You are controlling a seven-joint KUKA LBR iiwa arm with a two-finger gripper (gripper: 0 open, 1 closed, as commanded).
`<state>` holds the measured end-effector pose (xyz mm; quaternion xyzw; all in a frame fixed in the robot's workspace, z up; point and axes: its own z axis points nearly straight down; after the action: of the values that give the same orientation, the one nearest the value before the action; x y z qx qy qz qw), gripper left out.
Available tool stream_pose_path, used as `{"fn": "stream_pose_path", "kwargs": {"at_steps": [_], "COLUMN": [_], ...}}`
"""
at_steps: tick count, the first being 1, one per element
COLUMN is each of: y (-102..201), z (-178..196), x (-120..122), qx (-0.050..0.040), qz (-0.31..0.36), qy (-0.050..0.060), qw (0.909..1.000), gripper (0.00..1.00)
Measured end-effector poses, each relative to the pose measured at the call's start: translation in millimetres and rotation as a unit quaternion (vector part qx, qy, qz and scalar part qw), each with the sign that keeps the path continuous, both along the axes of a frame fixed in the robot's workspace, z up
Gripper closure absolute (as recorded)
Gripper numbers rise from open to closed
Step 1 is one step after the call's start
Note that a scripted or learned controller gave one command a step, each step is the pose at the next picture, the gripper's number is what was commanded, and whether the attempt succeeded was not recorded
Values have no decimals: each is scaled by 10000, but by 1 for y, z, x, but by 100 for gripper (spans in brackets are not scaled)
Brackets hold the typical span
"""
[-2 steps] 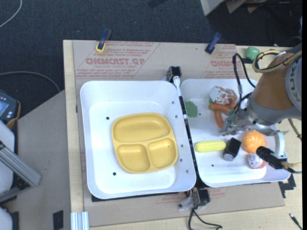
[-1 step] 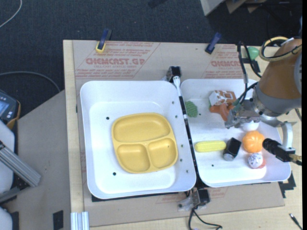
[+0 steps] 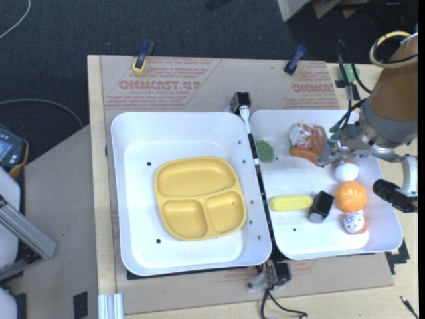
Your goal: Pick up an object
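Note:
My gripper (image 3: 334,153) hangs low over the back of the right bin (image 3: 299,241), under the arm's orange band. It is right beside an orange and white toy (image 3: 307,143), at that toy's right end, and whether they touch is unclear. Just below the gripper lies a white ball (image 3: 346,173). An orange fruit (image 3: 350,196), a small white and red ball (image 3: 354,222), a black block (image 3: 321,206), a yellow corn cob (image 3: 290,203) and a green piece (image 3: 265,151) lie around the same bin.
The left bin (image 3: 133,151) bears a yellow divided plate (image 3: 199,197). A black clamp (image 3: 240,102) sits at the back where the bins meet. Cables and a black fitting (image 3: 392,195) hang off the arm on the right.

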<state>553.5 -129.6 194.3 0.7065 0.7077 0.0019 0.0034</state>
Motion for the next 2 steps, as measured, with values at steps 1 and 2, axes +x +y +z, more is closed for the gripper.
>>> {"fn": "stream_pose_path", "kwargs": {"at_steps": [1,2], "y": [0,51], "z": [33,33], "x": [1,-6], "qx": [2,25], "qz": [-2,23], "qy": [8,46], "qw": [10000,10000], "gripper": [100,100]}}
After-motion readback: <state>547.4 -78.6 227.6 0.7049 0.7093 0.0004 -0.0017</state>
